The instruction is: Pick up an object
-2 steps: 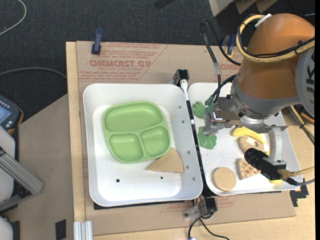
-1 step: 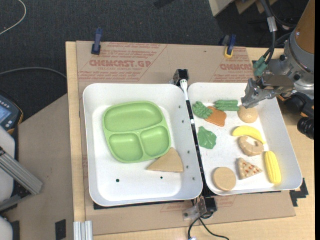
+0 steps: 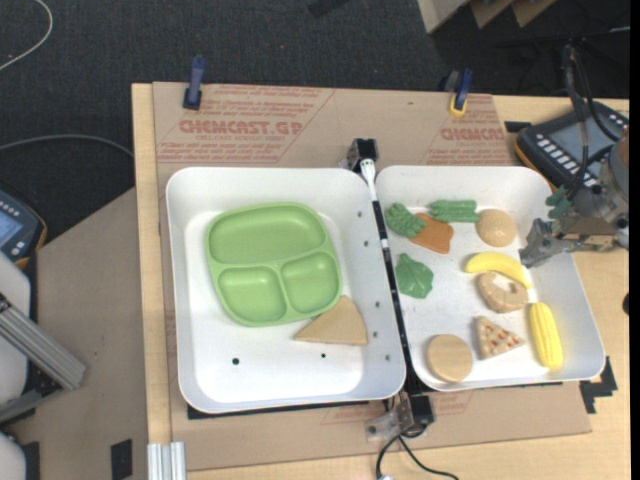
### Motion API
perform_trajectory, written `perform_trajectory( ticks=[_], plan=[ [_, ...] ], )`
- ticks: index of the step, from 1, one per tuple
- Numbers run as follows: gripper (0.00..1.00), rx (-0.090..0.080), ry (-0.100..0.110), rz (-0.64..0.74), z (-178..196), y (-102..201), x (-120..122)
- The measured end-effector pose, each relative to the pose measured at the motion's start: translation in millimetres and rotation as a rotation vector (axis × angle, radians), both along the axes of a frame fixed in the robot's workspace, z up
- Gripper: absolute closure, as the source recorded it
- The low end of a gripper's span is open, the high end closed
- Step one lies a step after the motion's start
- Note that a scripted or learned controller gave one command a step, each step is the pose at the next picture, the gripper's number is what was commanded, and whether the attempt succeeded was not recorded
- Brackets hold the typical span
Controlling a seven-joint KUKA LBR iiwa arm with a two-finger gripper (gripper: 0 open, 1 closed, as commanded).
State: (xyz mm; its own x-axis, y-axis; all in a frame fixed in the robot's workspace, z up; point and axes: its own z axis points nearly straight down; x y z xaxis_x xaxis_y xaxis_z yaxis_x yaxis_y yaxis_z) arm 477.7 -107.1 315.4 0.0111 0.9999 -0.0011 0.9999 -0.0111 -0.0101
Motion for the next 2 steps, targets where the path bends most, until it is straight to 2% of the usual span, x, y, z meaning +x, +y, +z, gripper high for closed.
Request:
perform_trajectory(
  ticks=[1, 2],
  plan=[
    [1.00, 0.004, -0.026, 0.025, 120, 109, 9],
    [1.00, 0.001, 0.008, 0.021, -64, 230, -2]
  ],
)
